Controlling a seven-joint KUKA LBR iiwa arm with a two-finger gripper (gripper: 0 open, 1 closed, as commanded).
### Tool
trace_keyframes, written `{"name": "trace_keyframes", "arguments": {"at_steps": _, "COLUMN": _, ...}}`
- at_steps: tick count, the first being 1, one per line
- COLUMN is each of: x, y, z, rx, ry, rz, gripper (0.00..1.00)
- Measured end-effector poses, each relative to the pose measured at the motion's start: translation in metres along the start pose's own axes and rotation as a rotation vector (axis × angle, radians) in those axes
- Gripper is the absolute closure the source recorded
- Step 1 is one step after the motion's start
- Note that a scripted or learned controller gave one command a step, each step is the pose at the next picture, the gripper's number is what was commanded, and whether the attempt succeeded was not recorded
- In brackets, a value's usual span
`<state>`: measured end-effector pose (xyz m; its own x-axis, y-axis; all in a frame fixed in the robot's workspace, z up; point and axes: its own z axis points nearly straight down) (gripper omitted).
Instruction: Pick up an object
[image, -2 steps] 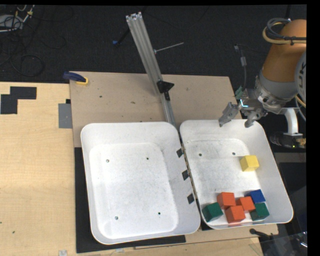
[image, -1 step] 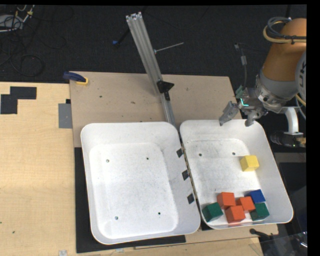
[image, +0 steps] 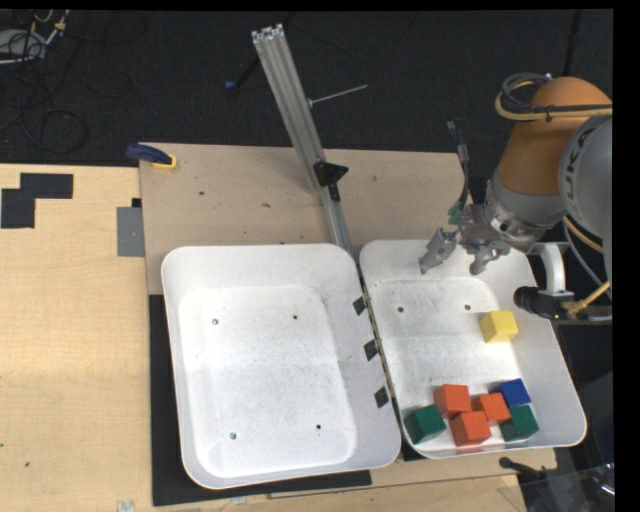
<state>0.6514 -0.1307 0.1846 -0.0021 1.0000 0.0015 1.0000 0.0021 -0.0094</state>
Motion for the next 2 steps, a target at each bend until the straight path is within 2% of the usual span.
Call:
{"name": "trace_keyframes", "arguments": {"at_steps": 1, "x": -0.007, "y": 0.0, "z": 0.061, "rx": 0.0, "ry": 0.0, "rz": 0.002, "gripper": 0.0}}
{"name": "trace_keyframes", "arguments": {"at_steps": 2, "x": -0.007, "y": 0.001, "z": 0.095, "rx": -0.006, "ry": -0.001, "rz": 0.002, "gripper": 0.0}}
